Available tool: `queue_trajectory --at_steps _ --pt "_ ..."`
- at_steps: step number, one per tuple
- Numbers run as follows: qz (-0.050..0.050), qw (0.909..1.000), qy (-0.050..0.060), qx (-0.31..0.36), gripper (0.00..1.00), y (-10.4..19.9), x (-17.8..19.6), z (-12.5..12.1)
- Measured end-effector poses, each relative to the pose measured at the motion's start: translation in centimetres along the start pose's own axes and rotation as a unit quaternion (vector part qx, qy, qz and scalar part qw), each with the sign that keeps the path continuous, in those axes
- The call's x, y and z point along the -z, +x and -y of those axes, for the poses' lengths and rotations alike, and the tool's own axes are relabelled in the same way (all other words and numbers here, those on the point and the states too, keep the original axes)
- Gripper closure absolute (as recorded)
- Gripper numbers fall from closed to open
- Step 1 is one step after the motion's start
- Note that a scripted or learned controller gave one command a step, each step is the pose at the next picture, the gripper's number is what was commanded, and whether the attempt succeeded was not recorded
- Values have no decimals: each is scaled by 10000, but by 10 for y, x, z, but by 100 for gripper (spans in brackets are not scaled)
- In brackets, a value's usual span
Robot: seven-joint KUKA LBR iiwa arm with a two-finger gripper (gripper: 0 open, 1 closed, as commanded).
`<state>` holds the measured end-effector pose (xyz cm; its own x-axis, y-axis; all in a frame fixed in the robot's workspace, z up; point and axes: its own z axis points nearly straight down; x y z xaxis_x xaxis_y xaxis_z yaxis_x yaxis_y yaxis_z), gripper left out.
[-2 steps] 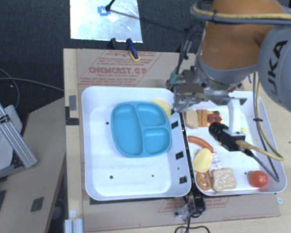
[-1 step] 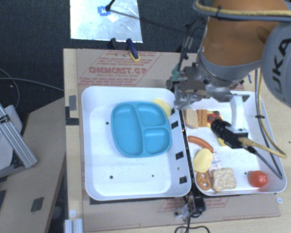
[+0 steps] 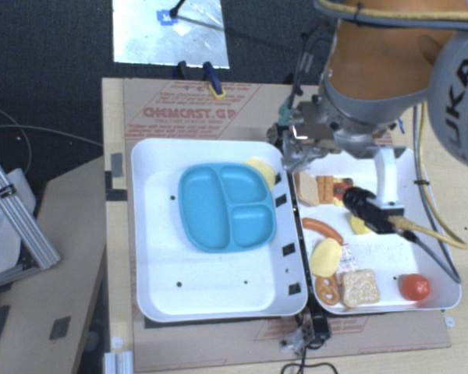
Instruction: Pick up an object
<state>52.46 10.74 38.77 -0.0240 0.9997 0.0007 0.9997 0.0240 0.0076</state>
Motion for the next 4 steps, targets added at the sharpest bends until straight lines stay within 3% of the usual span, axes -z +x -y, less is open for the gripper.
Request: queue_trajectory --at_steps 2,3,4 --pt "0 10000 -21 64 100 0 22 -1" --pt "13 9999 69 -149 100 -56 -47 42" --pt "4 9999 31 -110 0 -53 -44 39"
